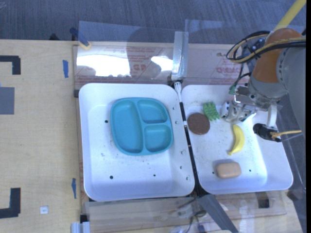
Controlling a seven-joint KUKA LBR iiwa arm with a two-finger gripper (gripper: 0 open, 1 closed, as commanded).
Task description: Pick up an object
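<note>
**Helper:** White plastic, that is what both bins are made of. You have the left bin (pixel 92 144) and the right bin (pixel 277 171), touching side by side on the bench (pixel 34 140).

**Operator:** What is in them?

**Helper:** Your left bin holds a blue plate (pixel 142 125) with three parts in it. It lies flat near the middle. Your right bin holds four small things. You can see a brown round cookie (pixel 198 123) close to the wall between the bins. A green bumpy toy (pixel 211 110) sits just beside the cookie, up and to the right. A yellow banana (pixel 237 139) lies near the middle of that bin. A tan bread roll (pixel 228 169) sits below the banana, near the front edge.

**Operator:** Where is my arm?

**Helper:** Your grey arm (pixel 289 72) with the orange band comes in from the right. Its gripper (pixel 238 111) hangs over the top part of the right bin. It is just above the top tip of the banana and to the right of the green toy.

**Operator:** Is it holding anything?

**Helper:** You get no clear answer from me. The metal end is small and shiny, so I cannot tell how it stands. All four things look like they lie on the bin floor.
</note>
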